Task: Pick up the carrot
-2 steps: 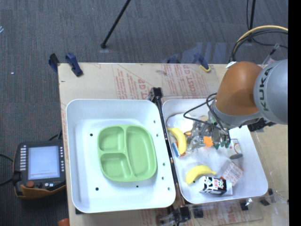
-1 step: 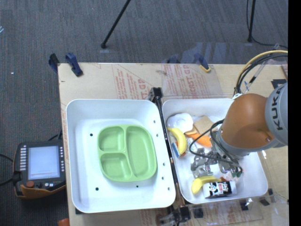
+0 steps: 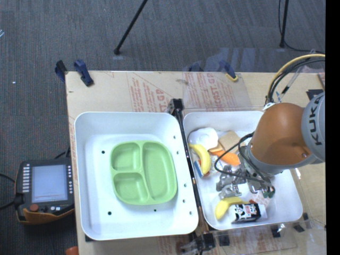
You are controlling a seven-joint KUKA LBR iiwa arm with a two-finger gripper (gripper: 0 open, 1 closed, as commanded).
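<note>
1. Dark carpet and tripod legs up top, then a cardboard-covered bench (image 3: pixel 138 89) with two white bins. I'm working in the right bin (image 3: pixel 289 209); the left bin (image 3: pixel 87 142) holds a green divided tray (image 3: pixel 143 172) and doesn't matter for this.

2. My gripper (image 3: pixel 234 180) hangs low over the middle of the right bin, with the orange wrist band just behind it. Whether it's open or closed I honestly can't tell; it's a tangle of metal and cable from up here.

3. The carrot (image 3: pixel 229 158) is the orange bit just beyond the gripper, toward the far wall of the bin, part hidden by cable. It's wedged between a banana (image 3: pixel 201 158) and something tan.

4. So for the grab: shift toward the far side, line up across the carrot's narrow width, and come straight down.

5. Watch out: a second banana (image 3: pixel 226 205) and a small cow-print carton (image 3: pixel 246 212) sit on the near side. Don't snag those.
</note>
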